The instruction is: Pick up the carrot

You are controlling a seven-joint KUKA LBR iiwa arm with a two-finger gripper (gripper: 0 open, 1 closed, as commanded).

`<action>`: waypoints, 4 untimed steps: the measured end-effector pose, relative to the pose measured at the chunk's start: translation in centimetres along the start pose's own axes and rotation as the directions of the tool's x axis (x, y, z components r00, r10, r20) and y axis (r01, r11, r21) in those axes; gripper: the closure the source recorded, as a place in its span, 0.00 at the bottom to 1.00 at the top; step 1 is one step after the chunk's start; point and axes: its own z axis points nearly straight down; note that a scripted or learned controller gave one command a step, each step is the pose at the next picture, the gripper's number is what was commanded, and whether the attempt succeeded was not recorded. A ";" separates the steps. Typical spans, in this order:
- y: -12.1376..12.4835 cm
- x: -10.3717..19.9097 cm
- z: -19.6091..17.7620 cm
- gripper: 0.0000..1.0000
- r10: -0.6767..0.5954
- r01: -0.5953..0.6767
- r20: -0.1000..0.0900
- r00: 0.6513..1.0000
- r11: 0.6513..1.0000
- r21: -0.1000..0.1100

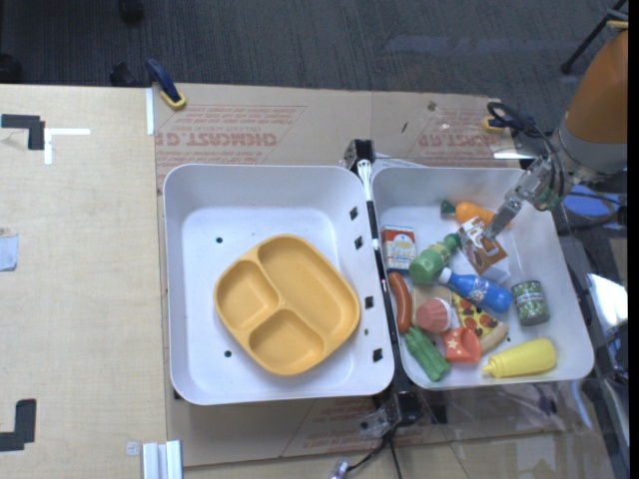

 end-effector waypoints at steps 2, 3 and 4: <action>0.3 -2.3 0.7 0.00 0.425 -0.425 0.003 0.905 0.905 -0.001; 1.1 -2.4 4.0 0.00 0.573 -0.573 -0.008 0.820 0.820 -0.010; 1.9 -2.2 4.1 0.00 0.856 -0.856 -0.018 0.517 0.517 -0.019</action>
